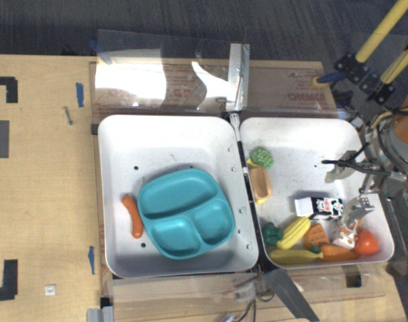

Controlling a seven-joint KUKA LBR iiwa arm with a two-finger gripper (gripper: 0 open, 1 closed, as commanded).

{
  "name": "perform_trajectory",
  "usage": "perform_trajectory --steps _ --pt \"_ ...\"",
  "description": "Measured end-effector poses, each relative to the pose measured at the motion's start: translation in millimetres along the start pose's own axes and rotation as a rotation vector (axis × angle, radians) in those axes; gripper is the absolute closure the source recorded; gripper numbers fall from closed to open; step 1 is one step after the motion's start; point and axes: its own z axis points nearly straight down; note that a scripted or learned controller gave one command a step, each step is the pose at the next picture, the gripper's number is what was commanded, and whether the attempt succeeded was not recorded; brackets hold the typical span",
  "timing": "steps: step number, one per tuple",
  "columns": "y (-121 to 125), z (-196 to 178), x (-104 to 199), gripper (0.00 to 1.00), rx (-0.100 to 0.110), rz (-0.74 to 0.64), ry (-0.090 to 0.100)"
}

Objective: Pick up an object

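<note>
My gripper [346, 192] hangs over the right part of the right bin [294, 134], coming in from the right edge. It is open, with nothing between its fingers. Just left of and below it lies a small black-and-white carton [323, 207]. Along the bin's front lie a corn cob [294, 231], a banana [292, 254], a carrot [336, 251], a red tomato [367, 243] and a green vegetable [271, 234]. Near the bin's left wall sit a green leafy ball [261, 157] and a tan bun [260, 183].
The left bin [123, 139] holds a teal divided plate [184, 211] and an orange sausage [133, 215] beside it. A clear plastic sheet and a metal post [238, 76] stand behind the bins. Yellow rods [385, 22] slant at the upper right.
</note>
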Motion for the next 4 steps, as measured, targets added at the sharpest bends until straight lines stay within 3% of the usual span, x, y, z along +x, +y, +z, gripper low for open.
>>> perform_trajectory --steps 1,2,3,4 --pt "24.7 141.3 6.4 0.0 0.001 -0.062 -0.014" --pt "20.2 156.2 -49.6 0.0 -0.001 0.063 -0.005" --pt "44.0 153.1 3.1 0.0 0.003 0.073 -0.026" --pt "28.7 156.7 -102.6 0.0 -0.001 0.205 -0.009"
